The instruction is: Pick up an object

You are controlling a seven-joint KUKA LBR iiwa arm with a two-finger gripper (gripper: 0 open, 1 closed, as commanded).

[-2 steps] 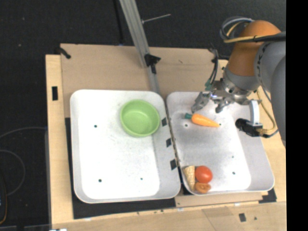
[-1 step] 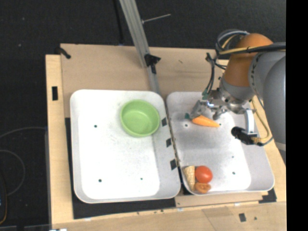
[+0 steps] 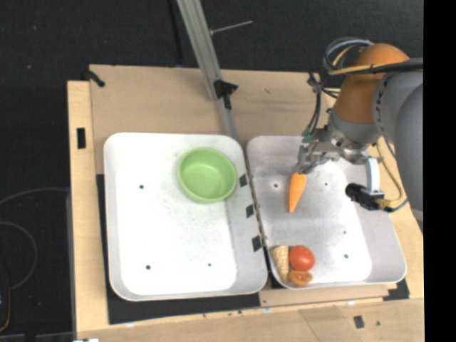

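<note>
An orange carrot (image 3: 296,192) is in the right bin (image 3: 342,226), near its upper middle, thick end up and tip pointing toward the front. My gripper (image 3: 308,164) is directly above that thick end and meets it in the image. I cannot tell whether the carrot is gripped or lying on the bin floor. A red tomato (image 3: 302,257), a pale ridged piece (image 3: 281,259) and a small orange-brown item (image 3: 300,278) lie together in the right bin's front left corner. A green bowl (image 3: 207,174) stands upright in the left bin (image 3: 157,241), near its back right.
A grey slanted pole (image 3: 203,48) rises from a clamp behind the bins. A black cable connector (image 3: 362,194) hangs off the wrist over the right bin. The wooden bench (image 3: 142,98) borders the bins.
</note>
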